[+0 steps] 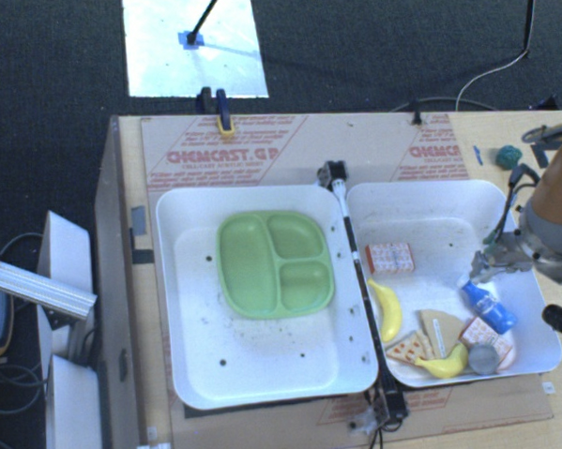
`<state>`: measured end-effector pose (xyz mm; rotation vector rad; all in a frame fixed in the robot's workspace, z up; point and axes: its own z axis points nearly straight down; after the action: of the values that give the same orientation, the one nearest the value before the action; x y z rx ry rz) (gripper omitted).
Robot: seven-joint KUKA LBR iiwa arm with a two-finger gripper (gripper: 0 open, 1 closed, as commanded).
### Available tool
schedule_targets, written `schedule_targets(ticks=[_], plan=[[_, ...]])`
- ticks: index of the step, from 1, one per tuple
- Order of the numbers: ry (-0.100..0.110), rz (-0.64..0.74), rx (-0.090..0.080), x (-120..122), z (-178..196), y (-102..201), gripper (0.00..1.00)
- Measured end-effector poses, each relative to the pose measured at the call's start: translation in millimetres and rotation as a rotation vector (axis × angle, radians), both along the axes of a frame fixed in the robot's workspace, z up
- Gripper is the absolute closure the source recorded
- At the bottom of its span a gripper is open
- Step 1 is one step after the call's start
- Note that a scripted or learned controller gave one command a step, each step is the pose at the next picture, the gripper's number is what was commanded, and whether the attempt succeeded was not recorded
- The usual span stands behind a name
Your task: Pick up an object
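My gripper point(495, 261) reaches in from the right and hangs over the right side of the right bin point(430, 206). Just below and in front of it a blue bottle point(487, 307) lies on the bin floor. Also in this bin are a small red-and-white box point(389, 257), a yellow banana point(387, 309), a second smaller banana point(444, 363), a tan wedge point(438, 329), a cracker-like piece point(406, 348), a grey round object point(482, 358) and a red-and-white packet point(484, 331). Nothing shows as held by the gripper.
The left bin point(199, 364) holds a green divided plate point(274, 264). A black divider rail point(353, 253) runs between the two bins. The arm's body point(555, 209) stands over the right bin's right rim. Cables and a teal object point(509, 155) lie at the bench's far right.
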<state>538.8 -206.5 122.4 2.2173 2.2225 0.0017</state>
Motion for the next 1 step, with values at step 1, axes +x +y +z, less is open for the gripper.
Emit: schedule_targets(ticks=[1], plan=[[0.000,0.000,0.000,0.0,-0.1,0.0,0.00]])
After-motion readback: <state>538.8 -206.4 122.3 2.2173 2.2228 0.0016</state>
